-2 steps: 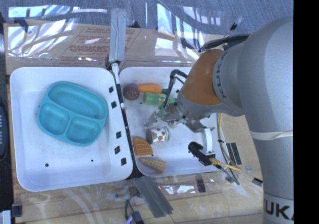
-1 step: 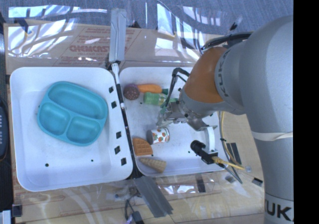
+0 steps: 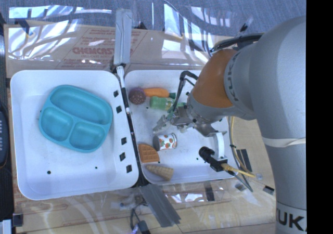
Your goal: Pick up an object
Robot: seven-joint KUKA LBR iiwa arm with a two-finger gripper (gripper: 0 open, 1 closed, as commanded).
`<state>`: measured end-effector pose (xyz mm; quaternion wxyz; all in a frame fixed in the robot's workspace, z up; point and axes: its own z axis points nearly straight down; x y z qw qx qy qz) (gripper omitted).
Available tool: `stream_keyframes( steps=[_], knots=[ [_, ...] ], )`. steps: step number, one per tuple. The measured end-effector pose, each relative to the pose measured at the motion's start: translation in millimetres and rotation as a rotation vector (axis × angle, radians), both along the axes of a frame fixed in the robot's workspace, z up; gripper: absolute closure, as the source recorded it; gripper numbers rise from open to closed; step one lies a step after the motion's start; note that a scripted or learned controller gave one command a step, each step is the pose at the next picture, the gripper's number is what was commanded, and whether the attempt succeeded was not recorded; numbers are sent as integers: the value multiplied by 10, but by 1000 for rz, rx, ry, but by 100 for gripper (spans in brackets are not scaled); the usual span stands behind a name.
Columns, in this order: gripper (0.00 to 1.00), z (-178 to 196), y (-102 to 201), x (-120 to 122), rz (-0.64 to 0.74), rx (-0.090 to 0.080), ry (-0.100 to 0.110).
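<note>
1. The claw (image 3: 165, 122) is over the middle of the right bin (image 3: 141, 124), pointing toward the wall between the two bins. At this slant I cannot tell how far open it is, and nothing can be seen gripped in it.
2. The grey arm (image 3: 260, 82) with its orange band reaches in from the right and covers the bin's right part.
3. Just below the claw in the view lies a small can (image 3: 166, 142) with a red and white pattern, on its side. It looks apart from the claw.
4. Just above the claw lies a green bottle (image 3: 160, 103), and beyond it, near the bin's far wall, an orange carrot (image 3: 156, 92).
5. Left of the carrot sits a round brown ball (image 3: 137, 96), close to the dividing wall.
6. Toward the near edge, a tan waffle (image 3: 148, 153) lies left of the can, and a pale cone (image 3: 159, 171) lies on its side below the waffle.
7. The left bin (image 3: 31, 165) holds a blue plate (image 3: 75, 117) with three sections, lying flat, well apart from the claw.
</note>
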<state>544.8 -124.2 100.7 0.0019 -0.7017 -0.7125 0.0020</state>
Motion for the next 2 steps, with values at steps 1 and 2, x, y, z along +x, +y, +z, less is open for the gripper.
stream_keyframes(
  steps=[1, 2],
  knots=[
    [0, -94, 42, -539, -6, 2, -1],
    [100, 16, 39, -518, 0, 1, -5]
  ],
)
